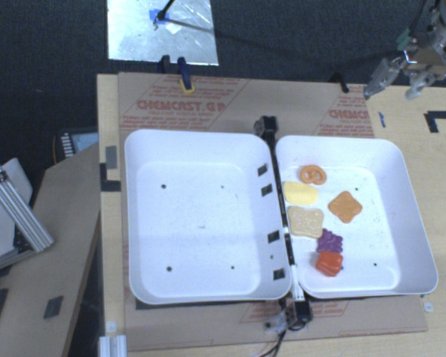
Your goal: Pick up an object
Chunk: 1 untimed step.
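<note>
Several toy foods lie in the right bin (401,199): a pretzel (312,175), a yellow piece (300,193), an orange piece (345,206), a tan slice of toast (306,222), a purple bunch of grapes (329,239) and a red piece (328,263). My gripper (396,80) hangs high at the top right, above the bench's back edge and well clear of the bin. Its two fingers (377,78) are spread apart with nothing between them.
The left bin (145,199) sits beside the right one, joined by a black hinge strip (271,199). A shiny metal sheet (162,19) lies behind the bench. An aluminium rail (11,199) stands at the far left.
</note>
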Each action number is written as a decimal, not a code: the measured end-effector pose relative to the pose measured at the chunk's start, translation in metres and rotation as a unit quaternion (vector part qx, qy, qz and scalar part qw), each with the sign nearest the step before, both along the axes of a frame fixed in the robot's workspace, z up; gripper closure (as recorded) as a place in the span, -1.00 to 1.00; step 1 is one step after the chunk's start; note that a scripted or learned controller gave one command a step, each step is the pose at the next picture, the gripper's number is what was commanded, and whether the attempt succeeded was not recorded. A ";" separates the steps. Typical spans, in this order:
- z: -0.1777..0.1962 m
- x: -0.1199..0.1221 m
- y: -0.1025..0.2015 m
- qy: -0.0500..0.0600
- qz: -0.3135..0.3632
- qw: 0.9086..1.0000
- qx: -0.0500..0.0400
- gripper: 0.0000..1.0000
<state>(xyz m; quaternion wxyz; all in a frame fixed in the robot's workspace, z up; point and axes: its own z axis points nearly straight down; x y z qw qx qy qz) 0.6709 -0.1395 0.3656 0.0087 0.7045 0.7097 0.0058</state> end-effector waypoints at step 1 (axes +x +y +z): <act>0.114 -0.072 -0.001 0.006 -0.003 1.000 0.001 -1.00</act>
